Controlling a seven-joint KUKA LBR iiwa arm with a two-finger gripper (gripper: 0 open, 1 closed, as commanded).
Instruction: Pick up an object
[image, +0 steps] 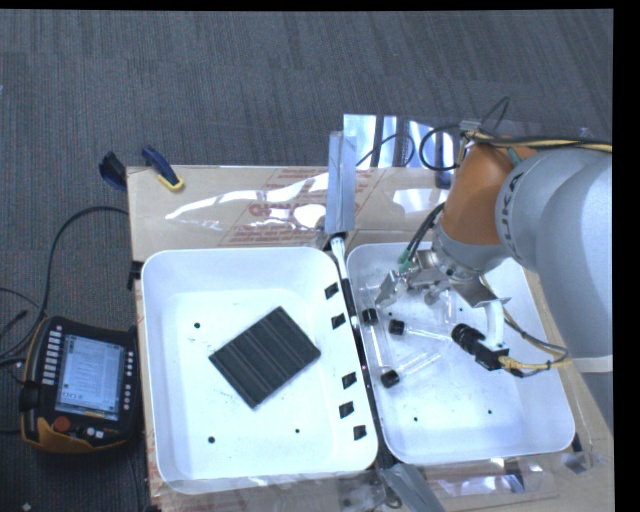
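Black ridged slab (265, 355) is seen lying flat mid left bin (160, 290), toward bench's left edge. End effector (415, 290) is positioned low in right bin (545, 420); its state cannot be determined.

Two bins side by side on bench (240, 205): left bin (160, 300) lower centre, right bin (545, 420) lower right. In left bin, ribbed pad (265, 355) near middle. Over right bin's upper part, arm (540, 215) reaching from right, gripper (415, 300) low inside, perhaps touching floor. At far left, off bench, pendant (78, 380). Clamps (140, 168) at bench's upper left corner.
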